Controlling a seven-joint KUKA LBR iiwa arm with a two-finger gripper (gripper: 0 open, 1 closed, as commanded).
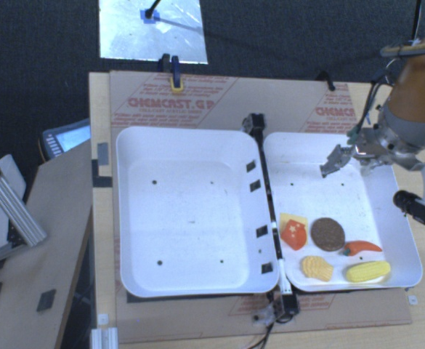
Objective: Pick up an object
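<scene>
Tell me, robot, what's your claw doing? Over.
Claw hovering over right white bin, holding nothing. Round brown patty and yellow corn cob untouched. Nothing in the way.

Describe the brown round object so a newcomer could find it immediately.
Look in the right bin, at the cluster along its near edge. The brown disc lies in the middle, between the slice with the red shape and the chili. It alone is dark, flat and round.

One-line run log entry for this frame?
gripper: above right bin, nothing held | round brown patty: near end of bin | phase: pre-grasp
</scene>
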